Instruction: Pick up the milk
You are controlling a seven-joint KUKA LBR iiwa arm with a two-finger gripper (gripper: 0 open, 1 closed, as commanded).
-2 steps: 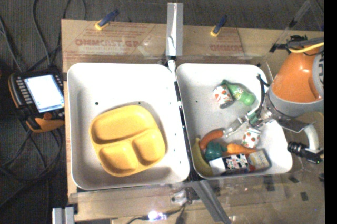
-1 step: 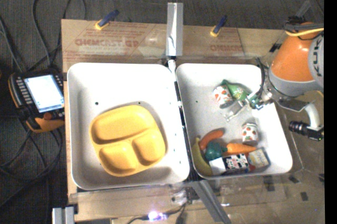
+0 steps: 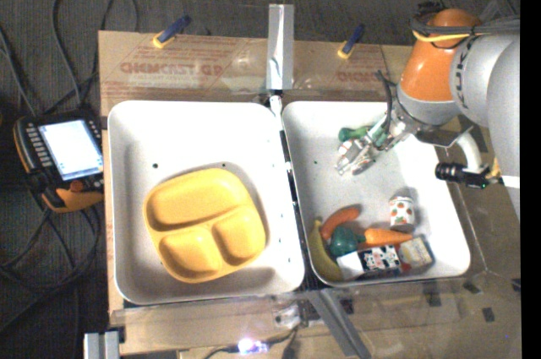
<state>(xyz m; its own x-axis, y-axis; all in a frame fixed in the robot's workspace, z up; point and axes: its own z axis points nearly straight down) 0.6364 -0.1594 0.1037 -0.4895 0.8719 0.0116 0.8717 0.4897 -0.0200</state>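
The milk [image 3: 385,259] is a small carton with black and white patches and a blue end. It lies on its side at the front of the right bin [image 3: 439,180], among other toy food. My gripper [image 3: 354,156] hangs over the back left part of that bin, well behind the carton and apart from it. Its fingers are spread open with nothing between them. A green piece [image 3: 350,133] shows just behind the fingers.
An orange carrot [image 3: 390,236], a red-orange vegetable [image 3: 340,218], a green ball [image 3: 342,242] and a yellow banana [image 3: 319,252] crowd the carton. A small spotted white cup [image 3: 401,212] stands behind them. The left bin [image 3: 127,138] holds a yellow divided plate [image 3: 205,220].
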